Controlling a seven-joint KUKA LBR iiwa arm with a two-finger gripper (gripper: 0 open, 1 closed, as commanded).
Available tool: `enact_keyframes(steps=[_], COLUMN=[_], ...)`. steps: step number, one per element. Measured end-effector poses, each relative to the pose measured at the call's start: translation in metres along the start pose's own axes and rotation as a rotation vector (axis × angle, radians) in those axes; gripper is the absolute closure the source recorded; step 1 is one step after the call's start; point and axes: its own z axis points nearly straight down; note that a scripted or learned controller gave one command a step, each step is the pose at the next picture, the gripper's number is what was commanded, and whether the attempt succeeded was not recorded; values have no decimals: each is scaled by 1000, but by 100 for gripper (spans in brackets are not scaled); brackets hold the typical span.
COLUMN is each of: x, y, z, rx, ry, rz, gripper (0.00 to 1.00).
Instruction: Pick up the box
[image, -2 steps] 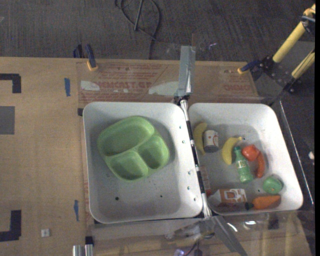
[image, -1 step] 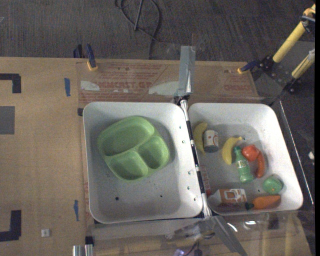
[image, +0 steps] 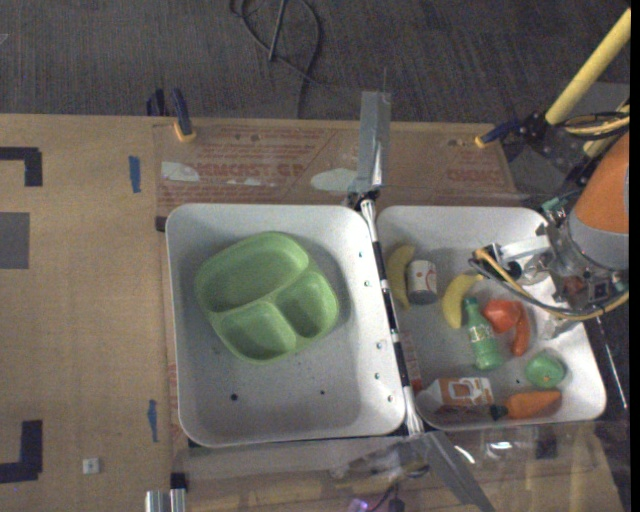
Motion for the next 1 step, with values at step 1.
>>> enact_keyframes(steps=[1], x=[-86], y=[10], z=[-73], rx=[0], ry=[1], rz=[-224], gripper=[0])
